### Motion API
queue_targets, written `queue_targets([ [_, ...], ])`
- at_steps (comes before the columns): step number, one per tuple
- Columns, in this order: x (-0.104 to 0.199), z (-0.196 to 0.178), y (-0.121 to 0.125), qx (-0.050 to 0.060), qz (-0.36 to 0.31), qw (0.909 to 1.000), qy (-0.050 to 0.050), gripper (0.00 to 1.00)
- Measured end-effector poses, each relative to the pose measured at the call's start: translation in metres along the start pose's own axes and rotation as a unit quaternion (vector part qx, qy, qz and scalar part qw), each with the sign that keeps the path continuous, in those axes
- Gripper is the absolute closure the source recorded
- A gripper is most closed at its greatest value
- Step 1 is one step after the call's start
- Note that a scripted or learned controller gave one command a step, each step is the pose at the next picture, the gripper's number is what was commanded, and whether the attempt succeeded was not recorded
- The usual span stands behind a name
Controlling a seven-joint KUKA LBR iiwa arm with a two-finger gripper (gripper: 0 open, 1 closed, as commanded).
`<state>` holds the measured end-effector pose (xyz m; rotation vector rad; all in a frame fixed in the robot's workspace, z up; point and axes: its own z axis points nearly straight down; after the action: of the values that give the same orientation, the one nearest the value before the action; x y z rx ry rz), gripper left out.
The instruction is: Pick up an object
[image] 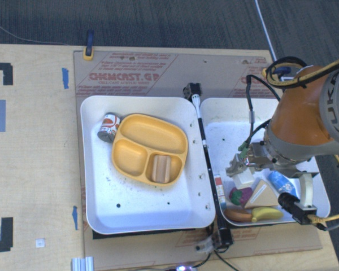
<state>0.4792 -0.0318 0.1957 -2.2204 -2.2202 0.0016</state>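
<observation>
camera view:
arm: grey body with orange band (299,120), reaches in from right, over right bin (226,131)
gripper (242,164): low over the near part of right bin, above the object pile; opening can't be read from this angle, grasp unclear
objects, right bin, near edge: yellow banana (266,213), purple lumpy item (240,196), tan wedge block (260,193), blue bottle (282,182)
left bin (96,202): shallow white plastic, rounded corners
tray (150,148): yellow, three compartments, tan block (161,169) in near-right one
can (108,127): crushed, touching tray's far-left edge
</observation>
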Motion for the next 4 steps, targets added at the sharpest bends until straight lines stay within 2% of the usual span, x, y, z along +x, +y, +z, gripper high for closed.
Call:
queue_targets([
  [1, 0.005, -0.005, 0.001, -0.002, -0.001, 1.0000, 0.000, 1.00],
  [2, 0.049, -0.003, 0.009, -0.002, -0.001, 1.0000, 0.000, 1.00],
  [3, 0.017, -0.003, 0.001, -0.001, 0.000, 1.0000, 0.000, 1.00],
  [4, 0.046, -0.012, 0.001, -0.003, -0.001, 1.0000, 0.000, 1.00],
])
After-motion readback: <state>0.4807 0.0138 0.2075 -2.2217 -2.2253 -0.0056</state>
